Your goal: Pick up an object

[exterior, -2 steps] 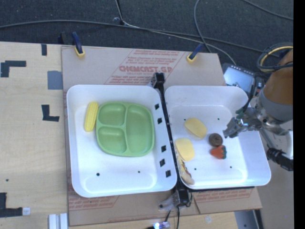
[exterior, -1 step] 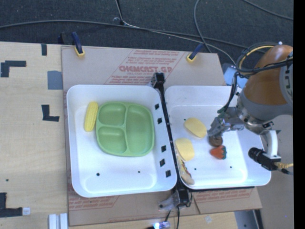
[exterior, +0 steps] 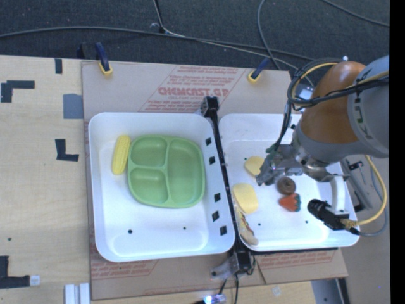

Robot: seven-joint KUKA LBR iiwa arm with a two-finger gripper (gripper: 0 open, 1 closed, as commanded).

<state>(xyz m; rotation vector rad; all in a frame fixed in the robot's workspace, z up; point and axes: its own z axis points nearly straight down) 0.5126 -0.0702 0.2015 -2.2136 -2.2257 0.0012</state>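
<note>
In the right bin (exterior: pixel 253 126), the gripper (exterior: pixel 269 175), fingers' state unclear, hangs just right of a yellow piece (exterior: pixel 254 165).

You see two white bins (exterior: pixel 101 170). In the left one lies a light green divided plate (exterior: pixel 167 171), with a yellow corn cob (exterior: pixel 120 154) just left of that plate. To the plate's right lie pale yellow pieces (exterior: pixel 245 197), a brown disc (exterior: pixel 286 185) and a red-orange piece (exterior: pixel 290 202).

Grey arm (exterior: pixel 370 116) with an orange band (exterior: pixel 332 103) — yellow and black cables looped alongside.
</note>
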